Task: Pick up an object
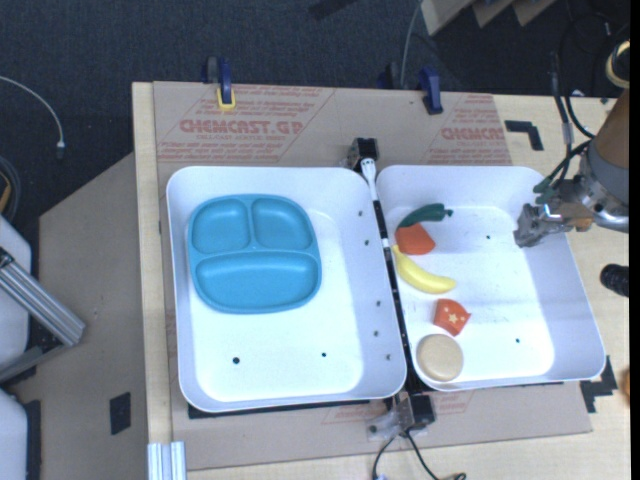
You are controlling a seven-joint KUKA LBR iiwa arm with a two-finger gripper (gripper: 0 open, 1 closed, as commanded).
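The right bin [520, 298] holds several toy foods along its left side: a red pepper with a green stem [417, 230], a yellow banana [423, 274], a small red strawberry-like piece [451, 316] and a round beige bun [439, 357]. My gripper [530, 230] hangs over the right bin's upper right part, well to the right of the pepper, with nothing visible between its fingers. The arm enters from the right edge.
A blue divided plate [255, 252] lies in the left bin [280, 368]. Blue clamps [224, 83] hold the cardboard sheet at the back. A black divider strip [385, 258] runs between the bins. Cables hang near the arm at right.
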